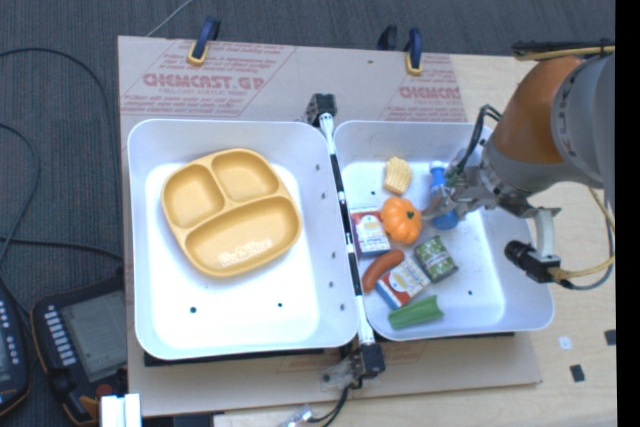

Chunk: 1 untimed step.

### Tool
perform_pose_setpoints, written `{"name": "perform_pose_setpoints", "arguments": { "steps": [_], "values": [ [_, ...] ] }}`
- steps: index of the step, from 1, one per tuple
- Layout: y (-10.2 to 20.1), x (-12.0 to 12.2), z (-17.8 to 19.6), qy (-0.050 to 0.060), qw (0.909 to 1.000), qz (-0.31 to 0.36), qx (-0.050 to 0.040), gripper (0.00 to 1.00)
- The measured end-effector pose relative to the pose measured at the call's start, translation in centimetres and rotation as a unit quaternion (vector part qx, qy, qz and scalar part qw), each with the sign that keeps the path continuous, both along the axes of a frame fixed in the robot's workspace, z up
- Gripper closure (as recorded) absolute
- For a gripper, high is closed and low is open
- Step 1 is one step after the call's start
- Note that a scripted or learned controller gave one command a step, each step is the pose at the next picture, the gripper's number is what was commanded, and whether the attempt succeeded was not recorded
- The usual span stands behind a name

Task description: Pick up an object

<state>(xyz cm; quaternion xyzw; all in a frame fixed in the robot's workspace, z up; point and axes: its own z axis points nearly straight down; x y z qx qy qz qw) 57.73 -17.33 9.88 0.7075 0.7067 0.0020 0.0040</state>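
The right bin (520,315) holds several small items. They include an orange pumpkin (402,220), a yellow ridged piece (398,176), a red sausage (382,269), a green can (435,260), a red and white card (371,233), a red, white and blue packet (403,287) and a green vegetable (415,313). My gripper (450,202) is low in this bin, just right of the pumpkin. A blue object (439,179) pokes out at its tip, partly hidden by it. I cannot tell whether it is held.
The left bin (150,315) carries a yellow divided plate (232,211). A dark rail (340,215) runs between the bins. The grey arm with its orange band (530,120) crosses the right bin's far right side. Clamps (413,50) sit at the board's back edge.
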Motion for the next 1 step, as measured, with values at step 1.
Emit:
{"name": "perform_pose_setpoints", "arguments": {
  "steps": [1],
  "values": [
    [9.83,2.11,8.93,0.003,1.0,0.002,0.0014,1.0]
  ]
}}
